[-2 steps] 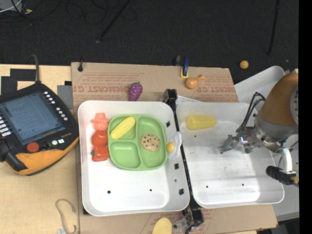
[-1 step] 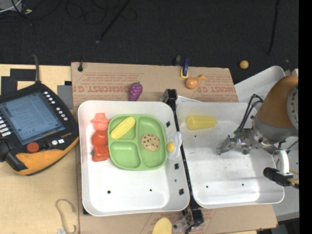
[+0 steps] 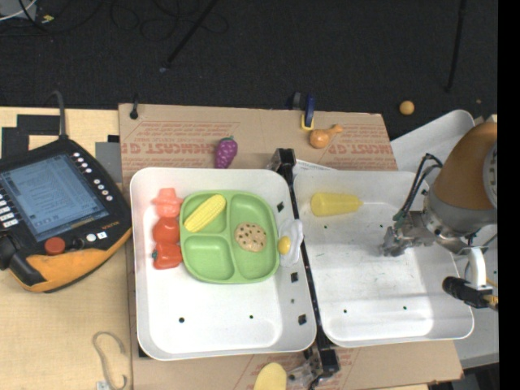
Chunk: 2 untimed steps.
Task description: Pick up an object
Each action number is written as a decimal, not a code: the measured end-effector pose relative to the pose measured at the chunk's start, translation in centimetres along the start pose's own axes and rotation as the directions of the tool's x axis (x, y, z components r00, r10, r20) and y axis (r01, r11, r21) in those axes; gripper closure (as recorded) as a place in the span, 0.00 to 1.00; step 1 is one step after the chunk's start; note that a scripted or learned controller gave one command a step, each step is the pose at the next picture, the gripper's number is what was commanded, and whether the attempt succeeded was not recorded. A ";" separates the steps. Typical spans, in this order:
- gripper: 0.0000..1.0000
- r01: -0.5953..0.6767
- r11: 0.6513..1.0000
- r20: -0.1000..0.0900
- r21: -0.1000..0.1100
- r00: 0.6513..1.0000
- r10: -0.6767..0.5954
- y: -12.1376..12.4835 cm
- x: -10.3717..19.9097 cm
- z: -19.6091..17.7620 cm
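The worktop point(image 3: 49, 331) is carrying a cardboard sheet point(image 3: 260, 140) with two white bins point(image 3: 211, 331) lying side by side on it. A control pendant point(image 3: 57, 210) is resting at the left, a purple toy point(image 3: 226, 151) and an orange toy point(image 3: 322, 136) sitting on the far cardboard.

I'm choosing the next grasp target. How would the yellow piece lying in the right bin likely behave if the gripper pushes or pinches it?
The yellow piece looks rounded and tapered, lying on its side, so a sideways push would probably roll or swing it. Its smooth, plastic-looking surface may slip between fingers. It is likely light, so the gripper could easily knock it across the right bin.
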State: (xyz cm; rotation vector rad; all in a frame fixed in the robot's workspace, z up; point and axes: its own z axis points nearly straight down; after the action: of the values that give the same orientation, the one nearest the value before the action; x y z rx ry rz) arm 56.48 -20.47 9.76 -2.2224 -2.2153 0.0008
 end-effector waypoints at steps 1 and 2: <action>1.00 0.003 1.000 0.003 -0.006 1.000 -0.003 0.0 0.7 -5.9; 1.00 0.004 1.000 0.003 -0.006 1.000 -0.004 0.0 1.4 -11.9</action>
State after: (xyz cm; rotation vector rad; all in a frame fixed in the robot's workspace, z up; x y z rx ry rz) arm 56.56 -19.07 21.70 -2.2221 -2.2242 -0.0027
